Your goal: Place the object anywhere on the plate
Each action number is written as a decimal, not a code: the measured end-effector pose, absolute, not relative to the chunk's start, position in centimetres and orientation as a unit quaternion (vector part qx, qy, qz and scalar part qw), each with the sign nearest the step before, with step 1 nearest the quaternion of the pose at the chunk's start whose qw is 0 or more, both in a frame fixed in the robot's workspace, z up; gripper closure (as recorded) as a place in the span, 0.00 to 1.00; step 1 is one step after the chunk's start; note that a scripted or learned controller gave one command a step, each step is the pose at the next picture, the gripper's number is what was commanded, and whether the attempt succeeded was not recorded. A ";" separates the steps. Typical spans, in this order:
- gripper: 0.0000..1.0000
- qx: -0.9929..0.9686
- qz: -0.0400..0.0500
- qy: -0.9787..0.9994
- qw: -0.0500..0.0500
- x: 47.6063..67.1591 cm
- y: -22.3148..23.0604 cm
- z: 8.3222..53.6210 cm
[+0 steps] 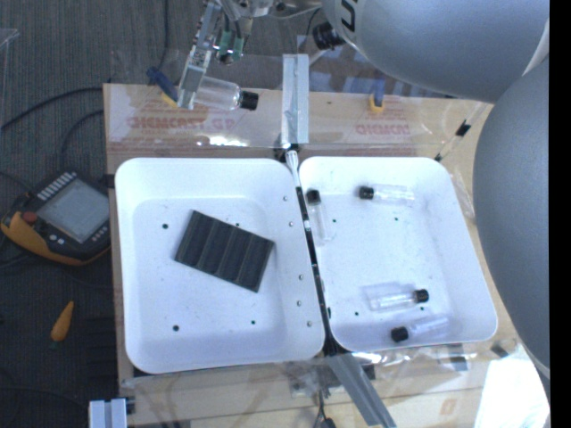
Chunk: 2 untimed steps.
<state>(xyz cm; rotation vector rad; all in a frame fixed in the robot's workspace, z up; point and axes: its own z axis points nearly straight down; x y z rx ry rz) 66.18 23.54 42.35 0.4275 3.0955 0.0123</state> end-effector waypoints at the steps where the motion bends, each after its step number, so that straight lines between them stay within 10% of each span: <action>1: 1.00 0.137 0.005 0.991 0.010 66.2 23.6 43.3; 2: 1.00 0.083 0.000 0.997 0.001 66.0 23.3 38.5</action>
